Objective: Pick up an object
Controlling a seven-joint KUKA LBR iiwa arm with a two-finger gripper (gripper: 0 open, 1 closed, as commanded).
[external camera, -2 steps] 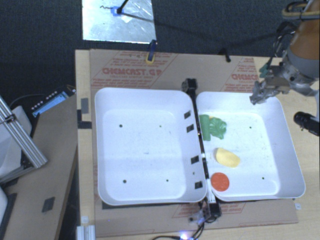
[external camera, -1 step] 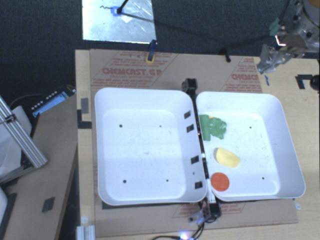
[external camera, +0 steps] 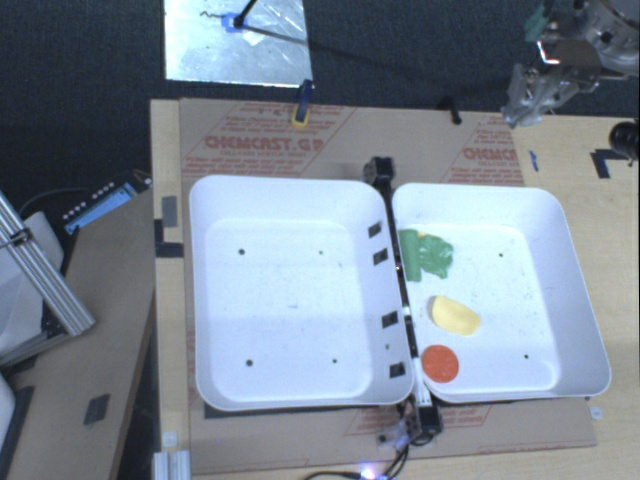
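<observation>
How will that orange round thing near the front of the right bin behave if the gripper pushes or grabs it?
The orange round object looks smooth and rounded, so it may roll or slip away from a push. It lies close to the right bin's dividing wall, which could crowd a grasp. It appears small and probably light.

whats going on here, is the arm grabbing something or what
Not yet. The gripper is up at the top right of the view, above the bench beyond the bins, and nothing shows between its fingers. The right bin holds three small things along its left side: a green object nearest the back, a yellow object in the middle, and an orange-red round object near the front corner. The left bin sits beside it. So the pick has not happened.
</observation>
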